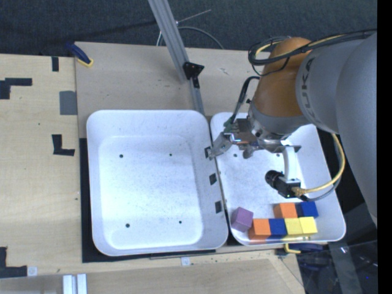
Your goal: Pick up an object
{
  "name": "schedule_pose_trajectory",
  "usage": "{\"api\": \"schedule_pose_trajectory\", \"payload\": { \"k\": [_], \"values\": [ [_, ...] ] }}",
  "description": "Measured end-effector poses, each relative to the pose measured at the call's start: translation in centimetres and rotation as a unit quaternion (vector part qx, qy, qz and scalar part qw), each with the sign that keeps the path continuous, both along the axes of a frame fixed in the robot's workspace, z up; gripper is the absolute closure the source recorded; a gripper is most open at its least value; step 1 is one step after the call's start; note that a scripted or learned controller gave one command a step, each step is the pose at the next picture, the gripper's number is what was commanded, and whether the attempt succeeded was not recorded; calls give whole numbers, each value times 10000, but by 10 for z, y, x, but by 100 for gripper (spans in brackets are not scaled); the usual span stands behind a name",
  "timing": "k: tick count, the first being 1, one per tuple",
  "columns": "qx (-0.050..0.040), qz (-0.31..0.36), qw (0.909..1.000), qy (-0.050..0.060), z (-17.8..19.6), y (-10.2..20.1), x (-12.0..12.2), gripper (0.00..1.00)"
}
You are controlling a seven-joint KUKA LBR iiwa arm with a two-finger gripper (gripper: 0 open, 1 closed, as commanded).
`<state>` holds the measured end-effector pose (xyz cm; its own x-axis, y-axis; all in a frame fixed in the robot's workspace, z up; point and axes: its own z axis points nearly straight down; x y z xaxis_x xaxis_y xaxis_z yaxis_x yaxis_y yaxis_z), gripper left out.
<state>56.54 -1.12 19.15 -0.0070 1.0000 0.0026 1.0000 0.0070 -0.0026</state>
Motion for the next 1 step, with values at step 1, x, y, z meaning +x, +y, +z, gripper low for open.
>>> {"api": "schedule_pose_trajectory", "payload": {
  "k": [1],
  "values": [
    [2,15,10000,-6,0,79,9,0]
  ]
}}
